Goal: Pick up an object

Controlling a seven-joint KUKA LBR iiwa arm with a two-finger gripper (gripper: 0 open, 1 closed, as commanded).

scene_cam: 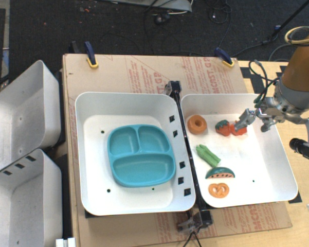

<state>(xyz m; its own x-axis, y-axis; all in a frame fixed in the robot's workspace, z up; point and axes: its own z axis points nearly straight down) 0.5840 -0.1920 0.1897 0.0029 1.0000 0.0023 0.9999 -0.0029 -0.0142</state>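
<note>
Gripper [245, 120] hung over right bin [277, 161], finger state unclear, strawberry [227, 128] just at its nine o'clock, donut [197, 124] beyond.

We see the gripper [245, 120] low in the right bin [277, 158], fingertip touching the strawberry [229, 128]. Same bin: donut [197, 124], green bean pod [208, 155], watermelon slice [220, 173], pretzel [218, 190]. Left bin [92, 138] holds a teal divided plate [141, 155].
</note>
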